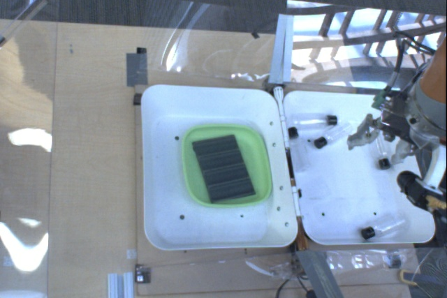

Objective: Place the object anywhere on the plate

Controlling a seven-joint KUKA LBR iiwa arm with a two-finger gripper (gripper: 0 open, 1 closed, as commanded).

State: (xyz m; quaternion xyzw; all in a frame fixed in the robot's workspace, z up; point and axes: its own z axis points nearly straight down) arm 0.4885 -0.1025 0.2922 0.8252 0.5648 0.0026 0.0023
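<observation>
A dark grey ridged block point(222, 168) lies flat in the middle of the square green plate point(261, 162), which sits in the left white bin point(160, 213). My gripper point(377, 143) hangs over the upper right part of the right bin point(335, 199), well away from the plate. Its two grey fingers point(360, 133) stand apart, open, with nothing between them. The grey arm comes in from the right edge.
Several small clear vials with black caps lie in the right bin: one point(312, 123) near the top left, one point(328, 139) below it, one point(378, 229) near the front. A metal divider point(288, 171) separates the bins. A grey bracket point(137, 68) stands behind the left bin.
</observation>
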